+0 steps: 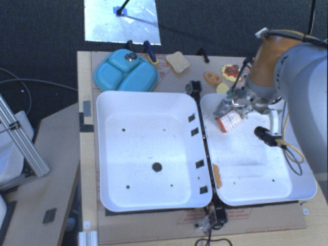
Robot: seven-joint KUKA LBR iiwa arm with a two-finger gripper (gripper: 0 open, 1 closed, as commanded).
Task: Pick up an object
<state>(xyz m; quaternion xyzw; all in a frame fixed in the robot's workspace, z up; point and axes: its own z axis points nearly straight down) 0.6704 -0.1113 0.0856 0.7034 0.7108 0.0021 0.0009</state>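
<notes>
End effector (229, 110) over right bin (266, 188), at about 1 o'clock, fingers closed around small red and white carton (230, 121), carton touching bin floor at upper left, left bin (123, 188) at 9 o'clock, blue tray (125, 72) on desk (87, 152) at 11 o'clock

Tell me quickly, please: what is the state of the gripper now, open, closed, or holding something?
Gripper: over the right bin, directly above a small red-and-white box; whether it is open, closed or holding the box cannot be told.
</notes>
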